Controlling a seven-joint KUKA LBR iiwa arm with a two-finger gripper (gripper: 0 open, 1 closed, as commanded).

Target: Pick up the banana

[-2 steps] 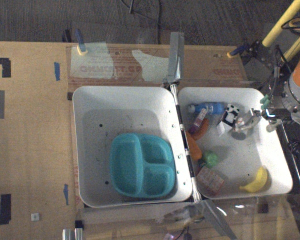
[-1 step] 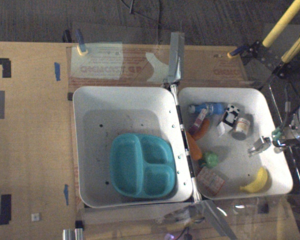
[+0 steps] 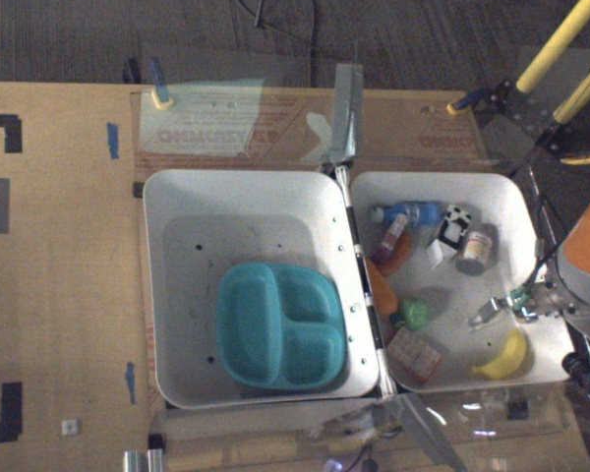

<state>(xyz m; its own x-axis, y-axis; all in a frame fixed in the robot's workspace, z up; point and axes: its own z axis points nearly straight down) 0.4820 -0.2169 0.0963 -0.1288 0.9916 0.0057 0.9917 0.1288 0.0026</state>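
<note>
Banana (image 3: 502, 356) lies in the right bin (image 3: 516, 200), in its near right corner, clear of the other items, long axis running diagonally from low left to upper right. The gripper (image 3: 494, 312) hangs just beyond it, slightly leftward, nothing between its fingers; they appear parted, though the view is poor. The pick turns on a short drop toward that near corner.

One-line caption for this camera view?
Gripper poised just above the banana in the right bin; teal tray in left bin.
</note>
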